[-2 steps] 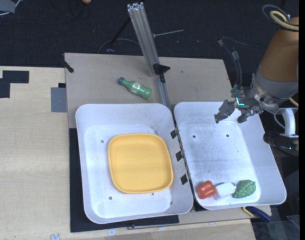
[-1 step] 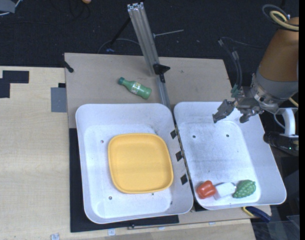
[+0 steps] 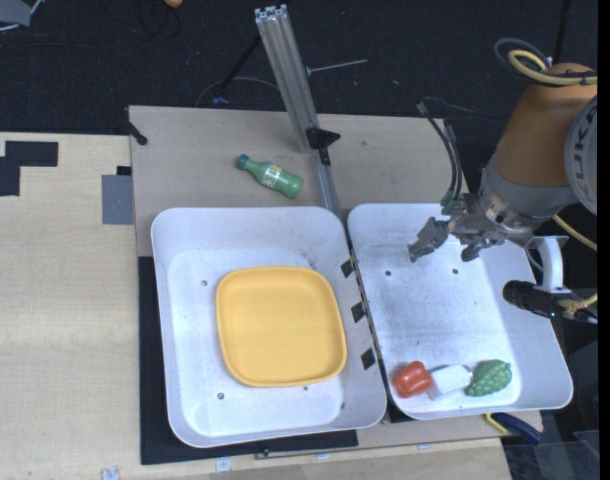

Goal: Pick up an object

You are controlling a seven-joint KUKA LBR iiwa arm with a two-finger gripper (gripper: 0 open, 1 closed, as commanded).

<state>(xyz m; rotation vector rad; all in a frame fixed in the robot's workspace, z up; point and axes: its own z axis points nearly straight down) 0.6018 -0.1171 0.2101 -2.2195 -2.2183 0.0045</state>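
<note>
Gripper (image 3: 447,246) hangs over the right bin (image 3: 465,308), jaws spread, nothing between them. Well below it, along that bin's near edge: red pepper (image 3: 412,378), white block (image 3: 450,380), green grapes (image 3: 488,377). Beyond the bin, a green bottle (image 3: 270,176), label unreadable.

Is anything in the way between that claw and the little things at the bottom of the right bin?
Nothing visible. The gripper hangs over the upper part of the right bin; the red piece, white piece and green piece lie along its lower edge, with bare bin floor between.
</note>
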